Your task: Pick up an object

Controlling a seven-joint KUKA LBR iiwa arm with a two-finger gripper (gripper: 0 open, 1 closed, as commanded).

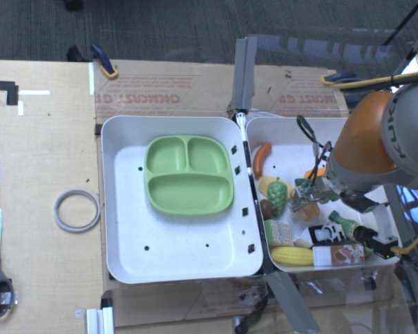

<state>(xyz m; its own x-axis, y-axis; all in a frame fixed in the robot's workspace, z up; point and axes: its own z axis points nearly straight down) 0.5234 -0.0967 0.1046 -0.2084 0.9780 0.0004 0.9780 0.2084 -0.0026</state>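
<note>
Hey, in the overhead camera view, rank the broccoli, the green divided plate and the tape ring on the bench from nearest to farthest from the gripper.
From the gripper in the right bin:
1. Broccoli, just to its left in the same bin.
2. Green divided plate, in the left bin.
3. Tape ring, on the bench past the left bin.

I see the hand (308,199) down in the right white bin (292,134), broccoli toy (276,195) just left of it, yellow corn cob (291,256) nearer me, green divided plate (189,174) far left in the left white bin (125,249).
</note>
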